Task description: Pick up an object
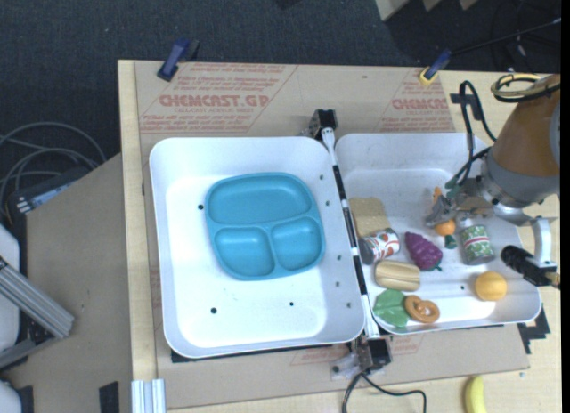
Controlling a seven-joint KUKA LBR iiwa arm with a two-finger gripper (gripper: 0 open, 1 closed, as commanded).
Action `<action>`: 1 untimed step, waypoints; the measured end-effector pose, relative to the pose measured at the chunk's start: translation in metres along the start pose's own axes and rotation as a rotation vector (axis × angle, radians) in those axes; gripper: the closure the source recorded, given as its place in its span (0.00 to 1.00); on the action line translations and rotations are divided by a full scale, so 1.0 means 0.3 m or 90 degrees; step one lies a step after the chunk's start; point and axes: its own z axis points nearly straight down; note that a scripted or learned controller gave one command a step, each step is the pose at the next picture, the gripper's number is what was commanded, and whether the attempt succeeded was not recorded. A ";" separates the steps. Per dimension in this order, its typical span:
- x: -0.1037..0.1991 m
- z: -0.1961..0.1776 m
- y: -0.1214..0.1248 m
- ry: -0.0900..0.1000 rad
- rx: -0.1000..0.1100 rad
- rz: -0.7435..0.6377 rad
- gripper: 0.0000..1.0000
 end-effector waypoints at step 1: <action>0.252 -0.028 -0.038 0.001 0.001 -0.002 1.00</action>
